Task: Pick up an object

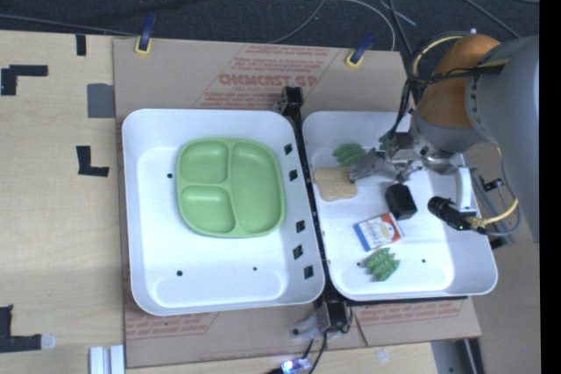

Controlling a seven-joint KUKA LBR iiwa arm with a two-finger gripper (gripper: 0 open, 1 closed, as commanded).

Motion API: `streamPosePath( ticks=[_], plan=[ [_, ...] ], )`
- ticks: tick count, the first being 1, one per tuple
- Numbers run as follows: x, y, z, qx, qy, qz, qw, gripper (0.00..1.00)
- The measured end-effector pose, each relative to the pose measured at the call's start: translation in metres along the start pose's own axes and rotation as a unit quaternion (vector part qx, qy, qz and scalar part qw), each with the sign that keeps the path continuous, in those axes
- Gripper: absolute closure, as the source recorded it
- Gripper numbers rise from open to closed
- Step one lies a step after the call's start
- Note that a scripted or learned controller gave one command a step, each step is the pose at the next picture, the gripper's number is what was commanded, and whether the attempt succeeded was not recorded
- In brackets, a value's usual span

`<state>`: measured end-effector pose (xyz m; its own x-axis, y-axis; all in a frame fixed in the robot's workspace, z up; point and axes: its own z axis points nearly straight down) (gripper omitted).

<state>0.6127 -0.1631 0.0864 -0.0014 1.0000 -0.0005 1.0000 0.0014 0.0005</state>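
Two shallow white plastic bins sit side by side on a brown cardboard sheet [254, 70]; the left bin [145, 215] contains a light green three-compartment plastic plate [230, 187]; the right bin [465, 271] contains a tan flat bread-shaped piece [334, 184], a dark green leafy toy [349, 154] just above it, a small blue, white and red packet [378, 231], a second green leafy toy [381, 263] near the front wall and a small black block [401, 201]; the grey arm with orange band [447, 96] reaches in from the right; its two-finger gripper [368, 169] hovers beside the bread-shaped piece.
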Motion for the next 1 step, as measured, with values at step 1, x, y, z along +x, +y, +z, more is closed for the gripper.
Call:
streamPosePath(
  ticks=[1],
  plan=[
    [0.0020,0.0023,-0.0126,-0.003,0.001,-0.001,1.0000,1.00]
  ],
)
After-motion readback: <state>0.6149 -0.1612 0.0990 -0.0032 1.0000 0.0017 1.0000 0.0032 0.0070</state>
